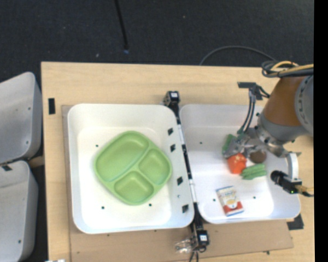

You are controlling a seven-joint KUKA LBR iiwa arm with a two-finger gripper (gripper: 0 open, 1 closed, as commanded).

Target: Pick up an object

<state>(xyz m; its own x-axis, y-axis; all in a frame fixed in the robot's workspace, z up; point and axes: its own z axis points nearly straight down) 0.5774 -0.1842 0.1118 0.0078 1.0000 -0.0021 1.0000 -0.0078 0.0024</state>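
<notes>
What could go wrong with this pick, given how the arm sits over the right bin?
The gripper sits amid a tight cluster: an orange-red object, a green object and a brown one. It may nudge neighbours or close on two at once. The small carton lies apart, an easier target.

One fixed camera looks down at a slant from above the bench (153, 83). It stands far enough back to take in both white bins (76, 146) side by side and the bench's edges.
</notes>
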